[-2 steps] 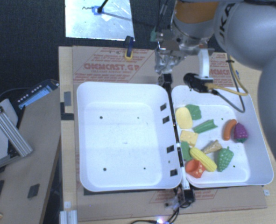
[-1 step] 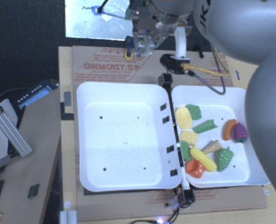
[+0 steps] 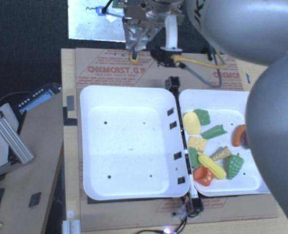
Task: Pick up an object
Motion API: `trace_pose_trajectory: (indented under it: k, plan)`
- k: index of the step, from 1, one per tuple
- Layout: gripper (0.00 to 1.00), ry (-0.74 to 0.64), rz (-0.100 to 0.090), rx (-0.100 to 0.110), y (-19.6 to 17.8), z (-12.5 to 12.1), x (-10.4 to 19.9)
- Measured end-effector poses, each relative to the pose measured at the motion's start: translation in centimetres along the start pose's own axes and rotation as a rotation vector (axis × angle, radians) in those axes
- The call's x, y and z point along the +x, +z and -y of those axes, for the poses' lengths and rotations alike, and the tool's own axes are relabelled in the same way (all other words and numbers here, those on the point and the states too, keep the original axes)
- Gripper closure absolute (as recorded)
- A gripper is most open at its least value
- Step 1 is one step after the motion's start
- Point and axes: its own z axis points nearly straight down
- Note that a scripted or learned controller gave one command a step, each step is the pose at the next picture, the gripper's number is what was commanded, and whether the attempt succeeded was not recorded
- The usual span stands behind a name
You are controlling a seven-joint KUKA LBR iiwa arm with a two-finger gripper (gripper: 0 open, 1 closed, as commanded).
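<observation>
Hanging above the worktop's far edge beyond the left bin (image 3: 129, 145), the gripper (image 3: 136, 45) grips nothing, its fingers drawn nearly together; the toy food, including a corn cob (image 3: 212, 166), lies in the right bin (image 3: 231, 186), well apart, nearward and rightward.

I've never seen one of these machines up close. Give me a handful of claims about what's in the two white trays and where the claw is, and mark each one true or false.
1. The toy foods all lie in the right bin. True.
2. The claw hangs over the toy foods. False: it is up at the top of the view, beyond both bins, above the cardboard sheet.
3. A yellow corn cob lies near the front of the right bin. True.
4. The left bin holds a red toy. False: the red piece lies in the right bin, beside the corn.
5. The two bins sit side by side. True.
</observation>
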Motion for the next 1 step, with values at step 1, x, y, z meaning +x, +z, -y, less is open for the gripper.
trace_pose_trajectory:
  k: [1]
  plan:
    - [1.00, 0.002, 0.001, 0.002, -2.30, 0.72, 1.84]
